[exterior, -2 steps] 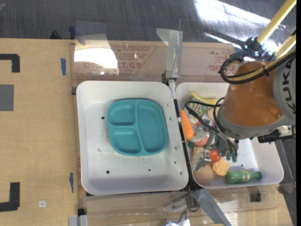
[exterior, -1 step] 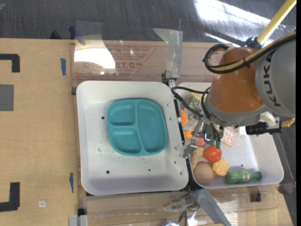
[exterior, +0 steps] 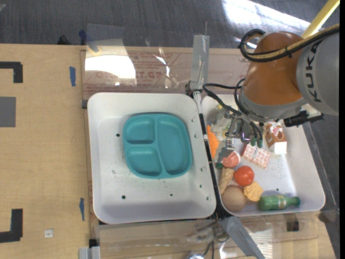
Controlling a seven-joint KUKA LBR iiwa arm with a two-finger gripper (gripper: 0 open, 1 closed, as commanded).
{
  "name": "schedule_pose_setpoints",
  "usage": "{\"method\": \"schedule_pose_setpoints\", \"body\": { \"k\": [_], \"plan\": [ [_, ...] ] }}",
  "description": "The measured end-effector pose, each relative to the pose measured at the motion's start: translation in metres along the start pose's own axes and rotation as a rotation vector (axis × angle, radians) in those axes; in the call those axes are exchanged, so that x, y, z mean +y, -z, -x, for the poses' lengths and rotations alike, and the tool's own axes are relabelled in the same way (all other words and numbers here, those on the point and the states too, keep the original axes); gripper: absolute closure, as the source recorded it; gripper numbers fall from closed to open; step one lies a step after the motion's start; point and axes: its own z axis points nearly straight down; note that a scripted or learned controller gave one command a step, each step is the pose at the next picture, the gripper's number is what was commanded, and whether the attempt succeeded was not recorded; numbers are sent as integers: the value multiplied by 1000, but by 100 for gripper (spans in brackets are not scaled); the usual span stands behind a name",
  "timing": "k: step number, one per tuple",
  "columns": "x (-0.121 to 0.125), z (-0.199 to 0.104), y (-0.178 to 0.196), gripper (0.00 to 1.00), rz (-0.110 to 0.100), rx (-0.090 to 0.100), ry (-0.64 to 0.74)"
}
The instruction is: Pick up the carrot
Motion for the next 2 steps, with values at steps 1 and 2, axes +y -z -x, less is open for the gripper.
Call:
{"method": "schedule_pose_setpoints", "body": {
  "k": [1, 2],
  "plan": [
    [-2, 4, 0, 0, 0, -1, 81],
    [6, 1, 0, 0, 0, 2, 161]
  ]
}}
